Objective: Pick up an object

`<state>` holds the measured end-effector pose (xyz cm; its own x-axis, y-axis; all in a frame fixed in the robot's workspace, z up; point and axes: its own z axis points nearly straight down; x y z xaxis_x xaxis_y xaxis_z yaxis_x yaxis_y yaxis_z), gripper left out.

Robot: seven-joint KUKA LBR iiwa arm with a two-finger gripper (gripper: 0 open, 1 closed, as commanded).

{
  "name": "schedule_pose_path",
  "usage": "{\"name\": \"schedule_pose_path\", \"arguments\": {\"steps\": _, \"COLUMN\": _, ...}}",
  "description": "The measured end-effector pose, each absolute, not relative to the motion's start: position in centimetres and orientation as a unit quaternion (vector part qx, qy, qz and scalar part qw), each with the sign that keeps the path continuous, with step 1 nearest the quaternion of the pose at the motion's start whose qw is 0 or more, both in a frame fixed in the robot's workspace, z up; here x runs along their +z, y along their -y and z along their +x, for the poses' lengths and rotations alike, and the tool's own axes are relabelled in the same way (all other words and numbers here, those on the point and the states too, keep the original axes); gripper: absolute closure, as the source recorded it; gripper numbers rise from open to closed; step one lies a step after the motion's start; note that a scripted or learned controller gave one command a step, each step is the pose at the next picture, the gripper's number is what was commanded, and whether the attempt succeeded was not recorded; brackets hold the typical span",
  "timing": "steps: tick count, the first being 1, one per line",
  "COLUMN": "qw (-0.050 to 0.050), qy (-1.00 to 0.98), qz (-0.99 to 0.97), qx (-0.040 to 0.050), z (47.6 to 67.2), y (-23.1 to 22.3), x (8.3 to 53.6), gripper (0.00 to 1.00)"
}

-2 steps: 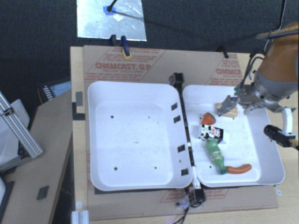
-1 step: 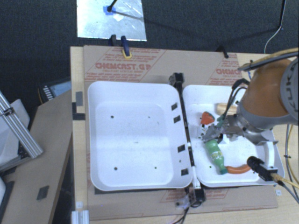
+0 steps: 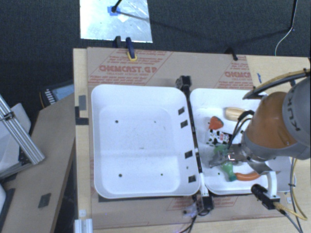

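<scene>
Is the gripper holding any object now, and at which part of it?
It cannot be told. The gripper is low in the right bin among small objects, beside a green piece, but no grasp is visible.

bench (image 3: 160, 64) | bears: left bin (image 3: 141, 140), right bin (image 3: 206, 98), side by side

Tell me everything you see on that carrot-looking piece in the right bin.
The toy carrot looks like plastic: an orange body with a green leafy end pointing left. It lies flat near the front wall of the right bin, partly covered by the arm's wrist. The claw hovers just above its green end; contact is unclear.
</scene>
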<state>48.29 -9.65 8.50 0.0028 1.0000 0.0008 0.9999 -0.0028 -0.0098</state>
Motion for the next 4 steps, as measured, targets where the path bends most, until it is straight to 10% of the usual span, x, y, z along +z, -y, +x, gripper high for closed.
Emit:
{"name": "schedule_pose_path", "arguments": {"steps": 2, "qw": -0.001, "qy": 0.709, "qz": -0.705, "qx": -0.0012, "z": 50.8, "y": 8.4, "x": 8.4, "gripper": 0.0}}
{"name": "schedule_pose_path", "arguments": {"steps": 3, "qw": -0.001, "qy": 0.708, "qz": -0.706, "qx": -0.0012, "z": 50.8, "y": 8.4, "x": 9.5, "gripper": 1.0}}
{"name": "schedule_pose_path", "arguments": {"steps": 4, "qw": -0.004, "qy": 0.712, "qz": -0.702, "qx": -0.0059, "z": 52.4, "y": 0.9, "x": 20.7, "gripper": 1.0}}
